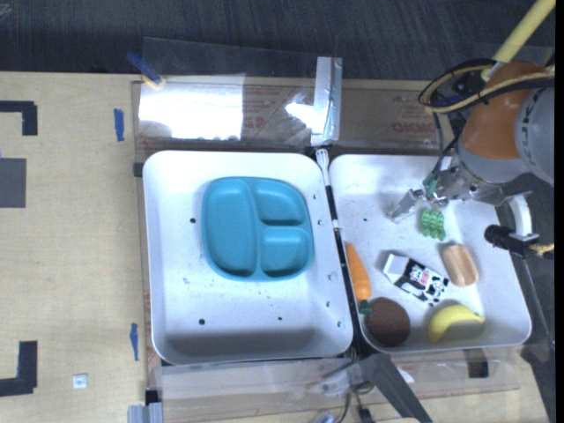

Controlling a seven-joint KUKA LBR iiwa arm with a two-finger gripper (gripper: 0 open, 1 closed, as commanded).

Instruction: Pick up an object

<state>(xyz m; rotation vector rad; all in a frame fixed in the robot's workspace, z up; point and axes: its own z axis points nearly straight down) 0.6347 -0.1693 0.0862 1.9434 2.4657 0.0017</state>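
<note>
Nearest the lens, a brown ball (388, 320) and a yellow fruit (455, 321) are seen, both well below the green piece (432, 224) and towards the front rim of the right bin (370, 183). That green piece, small and leafy-looking, is judged the likeliest target, since the gripper (426, 199) hangs just above it, at or very near its upper edge. Whether the tool is open or closed cannot be told from this slant, and nothing can be seen held in it. The step in hand is therefore taken to be the approach, with no grasp yet made. A tan bun (459, 264) lies just below and right of the green piece, a black-and-white box (416, 277) below it, and an orange carrot (357, 273) further to its lower left. Far to the left of the green piece, a blue divided tray (257, 227) rests in the left bin (176, 236). For the next move, the tool would need to be centred over the green piece, lowered around it, closed and then raised, with care that the bun is not nudged.
</note>
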